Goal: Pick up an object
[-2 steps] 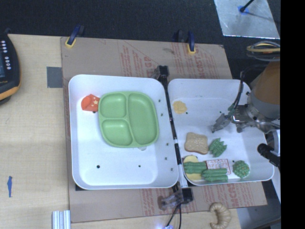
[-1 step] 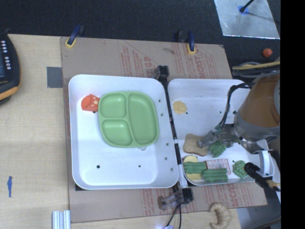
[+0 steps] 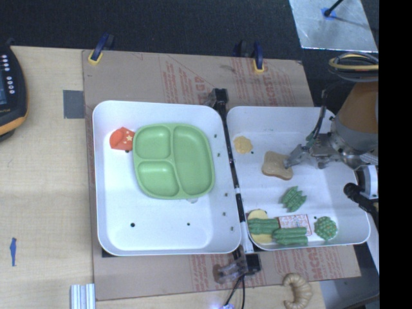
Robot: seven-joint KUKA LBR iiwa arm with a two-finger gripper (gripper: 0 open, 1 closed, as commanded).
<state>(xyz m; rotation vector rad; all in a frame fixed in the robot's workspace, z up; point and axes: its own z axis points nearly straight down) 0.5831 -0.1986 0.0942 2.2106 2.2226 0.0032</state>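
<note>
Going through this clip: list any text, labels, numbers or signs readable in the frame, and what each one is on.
Nothing can be read.
Red printing on the brown board under the bins: too blurred to read.
Red-and-white label on the green packet in the right bin: too small to read.
Yellow star on the red toy in the left bin: a mark, not text.
Buttons on the black and orange pendant at left: illegible.

The arm (image 3: 360, 118) is cut off at the right edge — the tool's (image 3: 297, 160) fingers too small to read.
</note>
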